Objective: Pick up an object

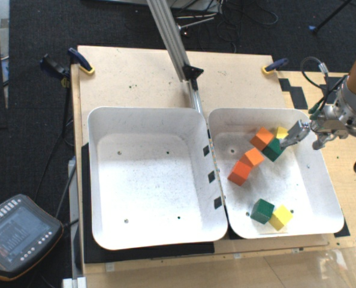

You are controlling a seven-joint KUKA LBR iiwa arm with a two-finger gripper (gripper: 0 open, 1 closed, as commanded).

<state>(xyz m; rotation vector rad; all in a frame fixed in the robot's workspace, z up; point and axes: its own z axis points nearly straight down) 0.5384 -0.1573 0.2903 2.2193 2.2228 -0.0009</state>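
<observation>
Several coloured blocks lie in the right bin [322,185]. An orange block [262,138], a yellow block [281,133] and a green block [272,150] cluster near its back. Two more orange blocks [253,156] [240,173] trail toward the centre. Another green block [262,210] and a yellow block [279,216] sit together near the front rim. My gripper [290,138] reaches in from the right and slants down, its tip just above the back green block and beside the back yellow one. Whether it touches either block is unclear.
The left bin [148,173] stands beside the right one, sharing a middle rim. A metal pole [169,32] slants over the bench's back. Clamps sit at the back corners. A teach pendant [16,236] lies at the lower left, off the bench.
</observation>
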